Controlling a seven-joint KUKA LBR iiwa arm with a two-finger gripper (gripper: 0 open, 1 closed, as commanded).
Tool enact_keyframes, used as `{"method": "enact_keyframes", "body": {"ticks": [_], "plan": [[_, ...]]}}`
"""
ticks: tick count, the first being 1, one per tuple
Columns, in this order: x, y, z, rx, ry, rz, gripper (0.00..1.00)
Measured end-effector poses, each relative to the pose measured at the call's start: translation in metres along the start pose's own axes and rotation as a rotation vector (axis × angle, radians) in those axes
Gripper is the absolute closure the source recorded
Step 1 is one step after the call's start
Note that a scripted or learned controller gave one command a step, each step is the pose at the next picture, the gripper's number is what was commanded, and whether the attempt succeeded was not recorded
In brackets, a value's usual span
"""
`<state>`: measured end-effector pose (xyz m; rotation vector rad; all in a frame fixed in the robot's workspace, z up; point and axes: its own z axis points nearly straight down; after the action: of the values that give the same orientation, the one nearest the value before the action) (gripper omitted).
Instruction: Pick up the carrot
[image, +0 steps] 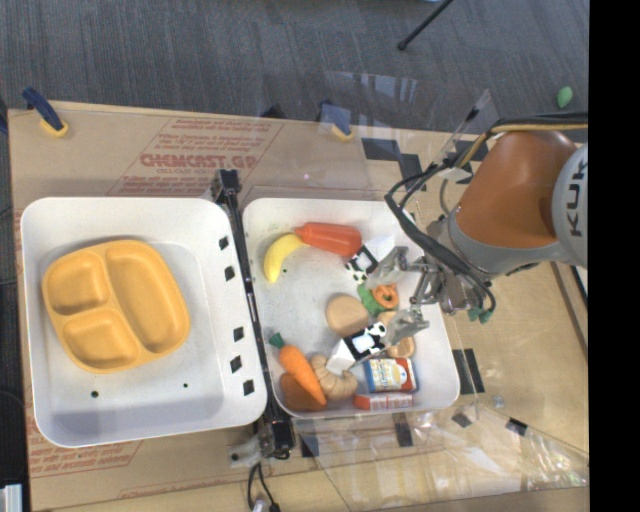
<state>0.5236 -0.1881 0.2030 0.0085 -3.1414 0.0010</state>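
The carrot, orange with a green stub at its upper-left end, lies along the front-left corner of the right bin. It leans against a tan lumpy toy. My gripper hovers over the bin's right half, up and to the right of the carrot and well apart from it. Its fingers are spread open. A small orange-and-green toy lies on the bin floor in the gap between them, and the fingers are not closed on it.
The right bin also holds a banana, a red-orange pepper, a tan oval, two black-and-white pieces and a small carton. A yellow divided plate sits in the left bin.
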Motion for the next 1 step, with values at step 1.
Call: {"method": "enact_keyframes", "body": {"ticks": [1], "plan": [[-0.0514,-0.0146,0.0817,-0.002,0.003,-0.036,0.00]]}}
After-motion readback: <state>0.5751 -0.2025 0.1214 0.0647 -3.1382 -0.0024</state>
